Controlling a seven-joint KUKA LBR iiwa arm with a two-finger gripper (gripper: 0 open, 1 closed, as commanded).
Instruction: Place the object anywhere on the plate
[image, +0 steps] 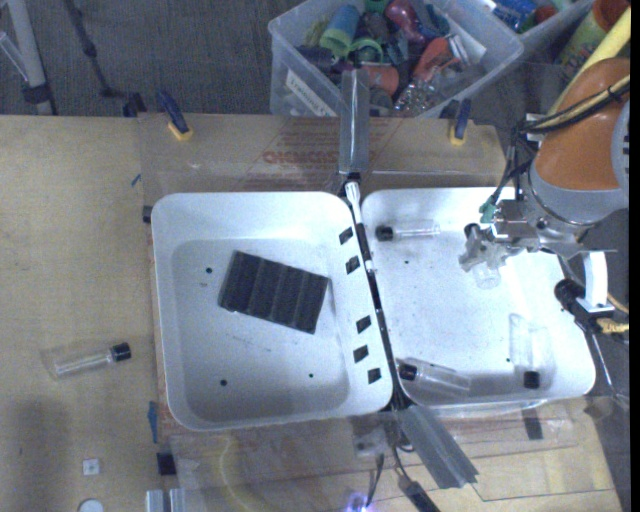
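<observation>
hand (484, 252): over the upper right part of the right bin (470, 205), hanging from the arm (580, 150) that enters from the right. A clear vial (487, 268) shows at its tip, looks pinched between the fingers, so I read it as grasping that vial. Blurry there, so medium confidence.
object: that clear vial at the hand, above the right bin floor, well apart from the plate.
plate: dark ribbed rectangular plate (274, 291), lying flat and skewed in the middle of the left bin (250, 205).
other vials in right bin: one with black cap near the top left corner (405, 231); one along the bottom edge near the divider (432, 375); one standing-ish near the bottom right (524, 350), cap end towards the front.
stray vial: on the table (70, 200) left of the bins (88, 357), black cap to the right.
background: clear tote of mixed coloured items (395, 45) behind the bins.
handling, my read: small, light, rigid, smooth clear plastic or glass. Slippery and round, so it will roll if gripped off axis or dropped on the plate's ribs. Best hold is across the barrel mid-length, not the cap.
progress, my read: pick looks made, transfer not yet done.
next: carry across the divider (362, 290), lower close to the plate, align the barrel with the ribs so it settles.
risk: slip from the hand during the carry; roll off the plate on release.
</observation>
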